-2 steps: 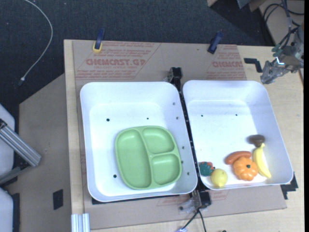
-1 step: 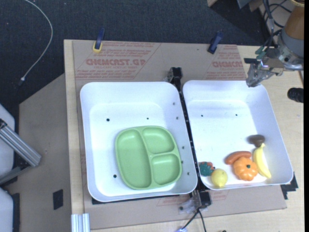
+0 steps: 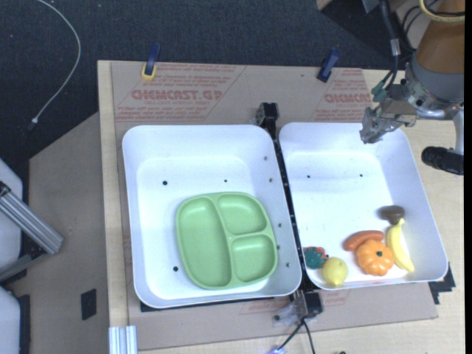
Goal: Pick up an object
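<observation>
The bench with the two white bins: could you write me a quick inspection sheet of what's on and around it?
Surface: bench with printed cardboard, bearing left bin and right bin.
Job's things: banana, small pumpkin, lemon, orange sausage-shaped toy, teal toy, brown piece, all in the right bin's near corner.
Clutter: green divided plate in left bin.
Grippers: hand above right bin's far edge, holding nothing seen.
Cables: white cable on floor.
Surroundings: dark carpet; two clamps at the bench's far edge.

Bright, even overhead light; the white bins [image 3: 346, 161] glare slightly. Shadows are soft and faint. Focus seems mildly soft towards the corners.
</observation>
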